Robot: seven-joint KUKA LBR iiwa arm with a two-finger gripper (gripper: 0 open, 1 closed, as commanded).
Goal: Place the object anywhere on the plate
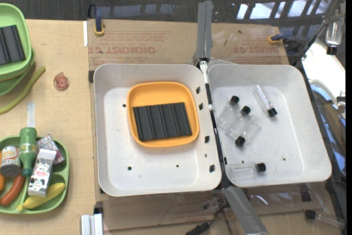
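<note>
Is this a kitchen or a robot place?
Probably a robot test bench, not a kitchen: two white bins sit side by side, one with an orange plate, the other with small clear vials, plus toy food.

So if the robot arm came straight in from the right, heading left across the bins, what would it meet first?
Probably the clear vials lying in the right bin, well before the orange plate in the left bin; its height is unclear.
</note>
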